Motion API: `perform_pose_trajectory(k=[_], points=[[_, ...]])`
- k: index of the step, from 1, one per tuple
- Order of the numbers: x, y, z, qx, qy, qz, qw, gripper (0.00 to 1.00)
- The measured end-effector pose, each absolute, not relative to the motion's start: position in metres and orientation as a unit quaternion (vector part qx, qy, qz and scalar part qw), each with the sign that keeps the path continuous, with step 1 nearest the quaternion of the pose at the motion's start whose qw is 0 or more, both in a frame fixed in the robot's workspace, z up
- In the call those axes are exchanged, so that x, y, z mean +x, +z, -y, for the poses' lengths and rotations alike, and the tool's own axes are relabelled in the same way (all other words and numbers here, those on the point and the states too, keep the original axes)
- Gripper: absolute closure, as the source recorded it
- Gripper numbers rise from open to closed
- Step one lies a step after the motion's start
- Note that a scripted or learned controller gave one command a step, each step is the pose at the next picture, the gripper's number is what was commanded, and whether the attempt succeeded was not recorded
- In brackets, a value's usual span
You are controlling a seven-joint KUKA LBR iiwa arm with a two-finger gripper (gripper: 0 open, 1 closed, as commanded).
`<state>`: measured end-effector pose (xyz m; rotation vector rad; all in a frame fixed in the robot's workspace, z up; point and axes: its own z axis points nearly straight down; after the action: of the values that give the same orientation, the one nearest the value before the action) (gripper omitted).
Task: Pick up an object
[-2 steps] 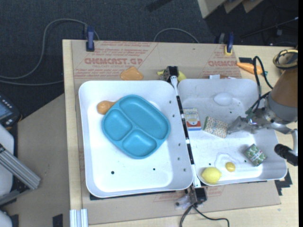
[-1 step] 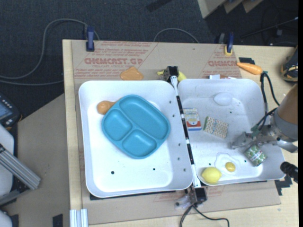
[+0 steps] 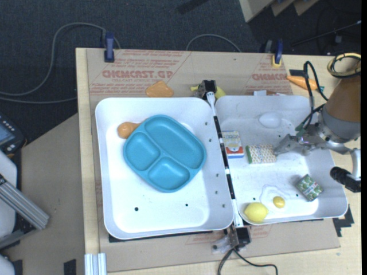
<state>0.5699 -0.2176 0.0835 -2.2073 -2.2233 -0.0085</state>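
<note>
Patterned packet flat in right bin

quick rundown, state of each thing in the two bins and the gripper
blue divided plate: right way up, flat in the left bin
orange item: against the plate's far-left rim
small carton: lying in the right bin, beside the divider
patterned packet: lying flat, right of the carton
green packet: lying tilted
lemon: resting at the near wall
gripper: low beside the patterned packet, nothing held

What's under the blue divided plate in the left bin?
An orange object pokes out from beneath the blue plate at its upper-left edge; its covered part, and anything else under the plate, can't be seen. Around it lies bare left bin floor.
</note>
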Motion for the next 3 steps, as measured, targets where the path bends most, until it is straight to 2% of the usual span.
perform_pose_trajectory(k=[1, 2, 3], points=[[0.478, 0.085, 0.221, -0.707, -0.0012, 0.707, 0.005, 0.00], [0.483, 0.096, 0.223, -0.707, -0.0014, 0.707, -0.002, 1.00], [0.509, 0.130, 0.106, -0.703, -0.0024, 0.711, -0.001, 1.00]])
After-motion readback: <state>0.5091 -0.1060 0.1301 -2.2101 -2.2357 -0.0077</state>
